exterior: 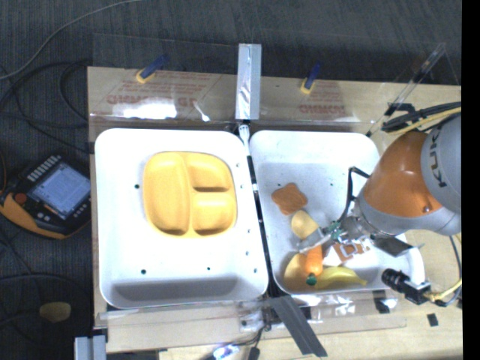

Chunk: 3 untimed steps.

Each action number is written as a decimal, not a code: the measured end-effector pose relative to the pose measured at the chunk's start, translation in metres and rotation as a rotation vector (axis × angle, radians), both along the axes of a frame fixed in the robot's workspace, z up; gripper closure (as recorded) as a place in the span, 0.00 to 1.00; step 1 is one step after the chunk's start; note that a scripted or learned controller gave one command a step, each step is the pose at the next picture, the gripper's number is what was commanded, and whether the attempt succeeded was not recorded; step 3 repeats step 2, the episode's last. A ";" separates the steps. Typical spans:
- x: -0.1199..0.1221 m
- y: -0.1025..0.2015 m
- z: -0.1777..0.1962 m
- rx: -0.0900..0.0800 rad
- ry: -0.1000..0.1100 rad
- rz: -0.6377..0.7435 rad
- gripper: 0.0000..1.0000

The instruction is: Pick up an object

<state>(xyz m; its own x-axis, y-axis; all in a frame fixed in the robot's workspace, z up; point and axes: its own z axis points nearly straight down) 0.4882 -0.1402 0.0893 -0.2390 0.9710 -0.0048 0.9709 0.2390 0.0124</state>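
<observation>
The right bin [322, 152] holds several toy foods. A brown toast-shaped piece [289, 198] lies near the middle, with a pale yellow piece [303, 223] just below it. An orange carrot [313, 263] and a yellow banana [341, 277] rest at the front wall. A small red and white item [349, 250] sits partly under the wrist. My gripper [332, 235] is low in this bin, between the pale yellow piece and the carrot. The orange-banded arm [401, 186] hangs over the bin's right side and hides part of its floor.
The left bin [120, 276] holds a yellow divided plate [189, 192]. A metal divider bar [248, 81] stands behind the two bins. A handheld pendant [46, 193] and cables lie on the floor to the left. Black cables run by the arm at the right.
</observation>
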 end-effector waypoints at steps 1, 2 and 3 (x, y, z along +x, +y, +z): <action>0.003 0.000 0.012 -0.001 -0.009 -0.001 1.00; 0.028 0.050 0.105 0.001 0.015 0.066 1.00; 0.028 0.050 0.105 0.001 0.015 0.066 1.00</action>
